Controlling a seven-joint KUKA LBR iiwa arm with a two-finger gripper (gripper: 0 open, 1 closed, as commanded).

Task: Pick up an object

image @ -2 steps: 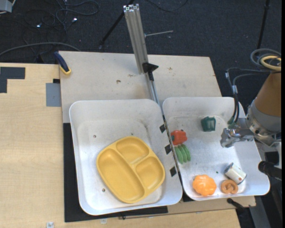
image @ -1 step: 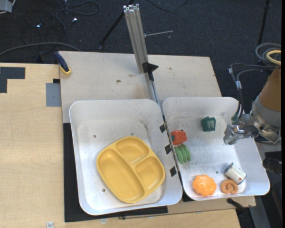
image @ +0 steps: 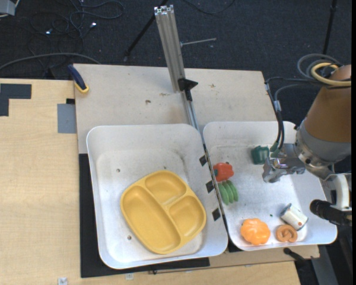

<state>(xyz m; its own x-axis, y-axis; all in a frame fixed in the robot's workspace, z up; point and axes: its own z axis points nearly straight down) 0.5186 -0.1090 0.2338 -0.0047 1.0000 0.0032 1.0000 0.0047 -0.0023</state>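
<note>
Yellow plastic three-compartment tray lies tilted in left white bin, nearest the lower edge, near bin's front half. Right white bin holds the small stuff: orange round fruit-like toy at front, brown ring-shaped donut-like toy just beside it on the right, small white cylinder with red end just above the donut. Green ribbed flat toy and red-orange lumpy toy sit close together along the bin's left wall, red one behind the green. Small teal-green block lies further back, mid-bin. Grey arm with orange band comes in from right; two-finger gripper hangs over the right bin's right-middle part, just beside the teal block, on its lower right. Finger state: cannot tell, too small and dark; nothing visibly between them. Grey aluminium post stands behind the bins; small blue-and-yellow tool lies on bench's back left corner.
</note>
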